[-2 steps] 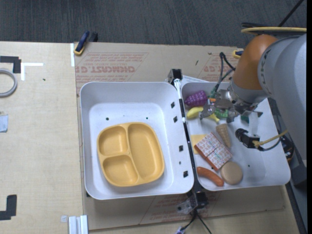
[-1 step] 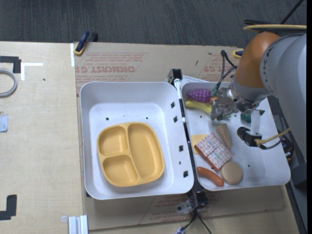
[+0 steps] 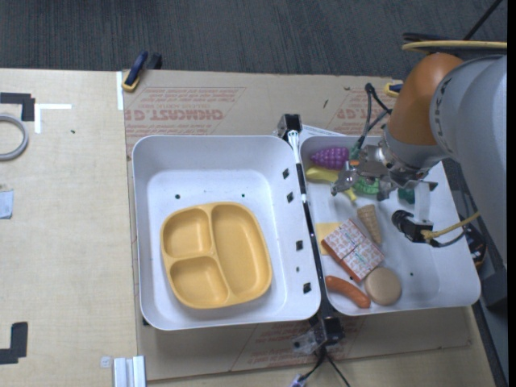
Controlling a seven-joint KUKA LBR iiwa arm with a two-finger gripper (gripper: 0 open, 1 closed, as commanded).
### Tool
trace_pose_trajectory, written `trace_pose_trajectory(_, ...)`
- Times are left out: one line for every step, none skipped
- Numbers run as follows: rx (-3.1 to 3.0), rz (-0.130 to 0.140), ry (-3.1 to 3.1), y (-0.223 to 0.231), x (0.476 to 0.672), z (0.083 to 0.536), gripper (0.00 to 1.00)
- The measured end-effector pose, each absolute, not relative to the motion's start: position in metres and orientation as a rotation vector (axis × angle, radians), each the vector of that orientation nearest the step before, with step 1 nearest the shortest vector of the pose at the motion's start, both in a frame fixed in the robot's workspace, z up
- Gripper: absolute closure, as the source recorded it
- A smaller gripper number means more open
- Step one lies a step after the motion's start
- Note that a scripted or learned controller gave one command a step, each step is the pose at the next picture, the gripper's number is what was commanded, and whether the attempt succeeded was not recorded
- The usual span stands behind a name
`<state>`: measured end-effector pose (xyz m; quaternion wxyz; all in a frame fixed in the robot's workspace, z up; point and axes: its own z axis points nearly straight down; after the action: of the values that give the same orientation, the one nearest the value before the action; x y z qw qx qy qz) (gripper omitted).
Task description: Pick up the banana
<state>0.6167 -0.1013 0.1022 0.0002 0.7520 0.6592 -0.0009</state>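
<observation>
Yellow banana lies in the right bin, near that bin's far left corner, just in front of a purple bunch of grapes and close to the wall shared with the left bin. One end of the banana points toward the gripper, which sits low over the right bin at the banana's right end. Cannot tell from this angle whether the claw is open, closed or gripping; the wrist and cables hide the tips. Nothing is visibly held.

Arm: grey, orange band above the wrist, entering from the right and bent down over the far half of the right bin.

Other contents of the right bin: a green item partly under the gripper; a tan cone-shaped piece; a yellow cheese wedge partly under a red-and-white patterned packet; an orange-red sausage; a round tan bun just beside the sausage, near the front wall.

Left bin holds a yellow three-compartment plate, lying flat, slightly rotated.

Both bins rest on cardboard on the bench. A blue clip sits at the cardboard's far left corner.
</observation>
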Motion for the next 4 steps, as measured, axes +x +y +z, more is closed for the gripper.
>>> trace_pose_trajectory(2.359,-0.003,2.073,-0.102,0.617,0.112,1.0)
trace_pose_trajectory(2.36,-0.004,2.073,-0.102,0.617,0.112,0.0)
trace_pose_trajectory(2.431,-0.002,1.991,-0.095,0.62,0.092,0.0)
trace_pose_trajectory(2.431,-0.008,1.997,-0.096,0.619,0.101,1.0)
